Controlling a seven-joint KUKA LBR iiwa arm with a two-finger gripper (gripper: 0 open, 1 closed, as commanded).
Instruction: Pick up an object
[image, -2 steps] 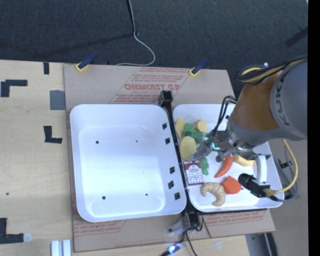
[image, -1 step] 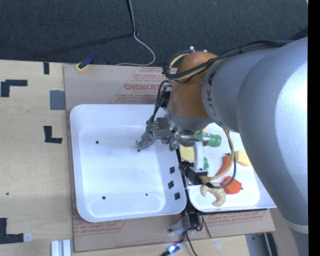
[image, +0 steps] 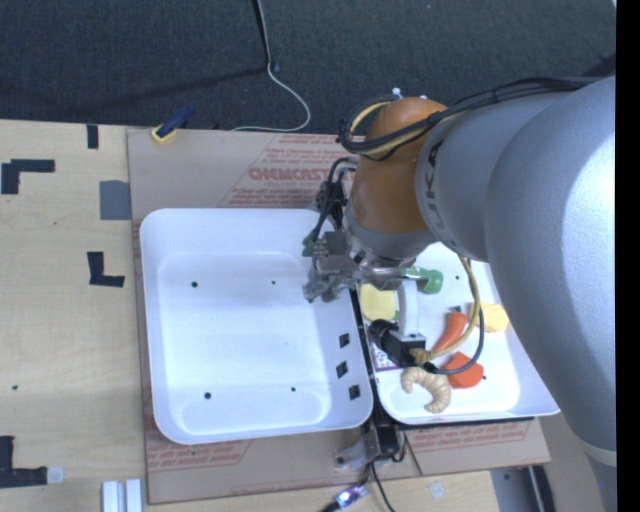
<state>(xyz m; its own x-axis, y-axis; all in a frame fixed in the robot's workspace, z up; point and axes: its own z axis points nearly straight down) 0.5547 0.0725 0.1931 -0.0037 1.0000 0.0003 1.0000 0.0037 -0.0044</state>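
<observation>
Nearest the camera, in the right bin (image: 520, 405), lies the clutter: a tan curled piece (image: 430, 388), an orange-red piece (image: 458, 350), a yellow block (image: 380, 302) and, farther back, a green piece (image: 430, 281). Beyond and to their left, the gripper (image: 322, 285) hangs over the divide between the bins, its grip state impossible to tell. Left bin (image: 160, 300) shows bare white floor.
</observation>
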